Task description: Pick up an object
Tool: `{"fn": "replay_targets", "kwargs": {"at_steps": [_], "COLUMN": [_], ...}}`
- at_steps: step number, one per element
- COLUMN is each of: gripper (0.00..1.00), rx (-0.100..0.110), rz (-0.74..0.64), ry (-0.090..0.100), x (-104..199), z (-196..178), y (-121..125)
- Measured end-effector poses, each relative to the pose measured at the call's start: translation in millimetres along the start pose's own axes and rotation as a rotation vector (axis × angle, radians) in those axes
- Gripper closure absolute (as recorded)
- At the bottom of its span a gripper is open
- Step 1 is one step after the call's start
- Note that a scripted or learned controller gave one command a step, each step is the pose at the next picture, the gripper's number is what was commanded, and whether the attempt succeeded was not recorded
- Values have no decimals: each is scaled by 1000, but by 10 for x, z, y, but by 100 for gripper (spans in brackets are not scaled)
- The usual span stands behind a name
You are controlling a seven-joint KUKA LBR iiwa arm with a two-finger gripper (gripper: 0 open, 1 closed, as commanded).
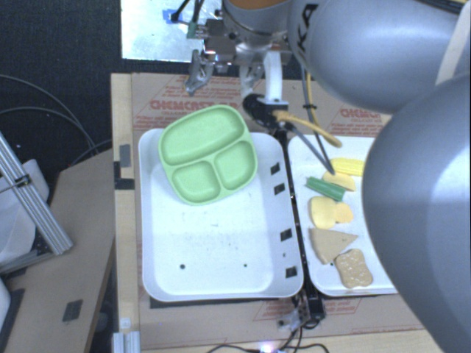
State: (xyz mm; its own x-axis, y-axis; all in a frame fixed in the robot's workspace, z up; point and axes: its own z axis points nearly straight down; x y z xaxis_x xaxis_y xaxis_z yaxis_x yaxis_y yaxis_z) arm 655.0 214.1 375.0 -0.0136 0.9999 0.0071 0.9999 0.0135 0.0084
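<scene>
A green plate [208,151] with three compartments lies tilted at the back of the left bin [213,271]. My gripper [199,76] hangs over the cardboard just beyond that bin's back edge, above the plate's far rim and apart from it. I see nothing held in it. The right bin [313,282] holds toy food: a yellow corn piece [346,168], a green stick [326,188], a pale yellow piece [330,212], a tan wedge [330,243] and a cracker [355,268]. The arm's large grey body hides the right part of that bin.
A dark divider with clips [288,204] runs between the two bins. The front half of the left bin is bare white floor. Cardboard [158,105] lies under both bins, and a metal frame [29,204] stands off to the left.
</scene>
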Motion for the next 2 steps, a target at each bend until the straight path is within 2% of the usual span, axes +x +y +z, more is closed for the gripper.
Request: {"fn": "replay_targets", "kwargs": {"at_steps": [1, 2], "gripper": [0, 0], "rx": [2, 22], "rz": [3, 18], "ry": [-1, -12], "x": [249, -355], "z": [-761, 499], "y": [-784, -1313]}}
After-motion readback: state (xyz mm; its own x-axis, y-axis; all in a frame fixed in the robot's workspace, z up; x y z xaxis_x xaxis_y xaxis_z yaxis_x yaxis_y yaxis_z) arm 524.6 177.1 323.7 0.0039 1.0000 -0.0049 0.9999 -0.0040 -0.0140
